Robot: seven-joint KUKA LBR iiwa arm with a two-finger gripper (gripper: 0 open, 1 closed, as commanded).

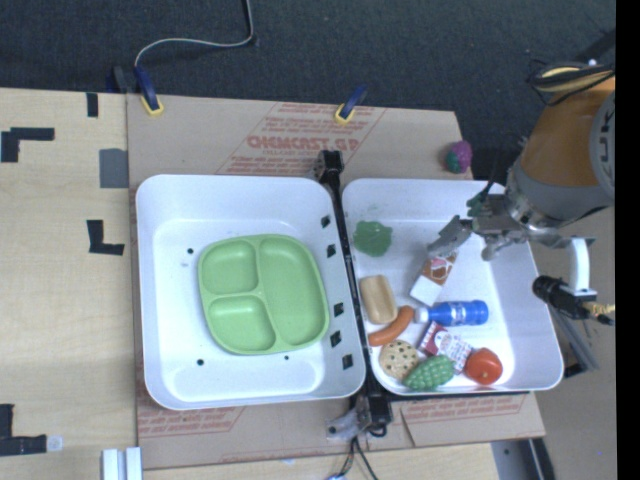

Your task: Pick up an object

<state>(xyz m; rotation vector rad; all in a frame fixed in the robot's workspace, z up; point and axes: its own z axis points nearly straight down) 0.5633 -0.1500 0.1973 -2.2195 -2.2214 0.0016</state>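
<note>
Status: nothing picked yet. My gripper (468,230) hangs spread and empty over the right bin (535,363), just above the carton (433,277). Descent, grasp, lift all remain.

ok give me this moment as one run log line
gripper: over right white bin, fingers spread, nothing held | nearest: small brown-and-white carton | green divided plate: left white bin

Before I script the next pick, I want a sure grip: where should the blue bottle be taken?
Grip the blue plastic bottle across its round middle, from straight above. It lies on its side, with the small carton and snack packet crowding its white-capped end.
</note>
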